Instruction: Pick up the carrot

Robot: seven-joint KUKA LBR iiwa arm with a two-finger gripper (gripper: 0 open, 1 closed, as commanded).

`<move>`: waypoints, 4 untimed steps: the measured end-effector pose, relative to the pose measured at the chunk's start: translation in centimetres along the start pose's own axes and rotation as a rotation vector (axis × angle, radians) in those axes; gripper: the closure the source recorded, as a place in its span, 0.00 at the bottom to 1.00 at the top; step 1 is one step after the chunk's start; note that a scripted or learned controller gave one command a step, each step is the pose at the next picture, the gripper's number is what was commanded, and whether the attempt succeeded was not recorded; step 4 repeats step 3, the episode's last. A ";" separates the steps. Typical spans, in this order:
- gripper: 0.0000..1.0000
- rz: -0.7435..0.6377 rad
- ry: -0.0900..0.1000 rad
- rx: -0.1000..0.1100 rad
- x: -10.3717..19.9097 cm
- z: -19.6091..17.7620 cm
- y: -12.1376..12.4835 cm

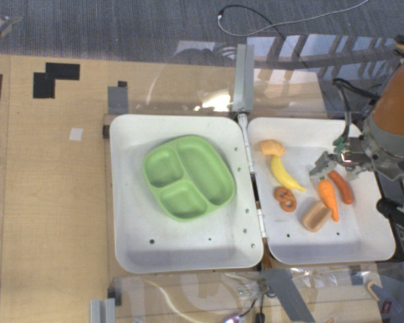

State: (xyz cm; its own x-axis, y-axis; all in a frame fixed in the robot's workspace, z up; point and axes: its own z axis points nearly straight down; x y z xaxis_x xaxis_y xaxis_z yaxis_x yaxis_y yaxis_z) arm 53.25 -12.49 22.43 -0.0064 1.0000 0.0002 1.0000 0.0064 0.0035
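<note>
**Gripper over right bin, carrot not grabbed yet**

We've got the gripper (331, 161) hanging low in the right bin (370, 247), just above the carrot's (328, 198) top end. Can't tell finger state from this angle, wrist hardware blocks it, so no call on open/closed. Nothing visibly held.

Carrot lies flat on the bin floor, right-centre, running roughly top-to-bottom of frame. Tight nbrs: sausage (341, 186) just beside it on the right, bread roll (315, 217) touching or nearly so at lower left. Banana (285, 173) and pretzel (286, 198) sit to the left w/ some gap; croissant (271, 147) further up.

We judge this as pre-grasp approach: arm comes in from the right so it's lined up near the carrot's top. Risk imo: pinching sausage instead, given how close they are.

Left bin (131, 247) has the green plate (188, 175), not relevant.
</note>
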 end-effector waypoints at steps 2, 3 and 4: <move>1.00 -0.094 -0.001 -0.010 -5.7 12.1 2.0; 1.00 0.038 -0.002 -0.003 -4.6 0.2 4.1; 1.00 0.038 -0.002 -0.003 -4.6 0.2 4.1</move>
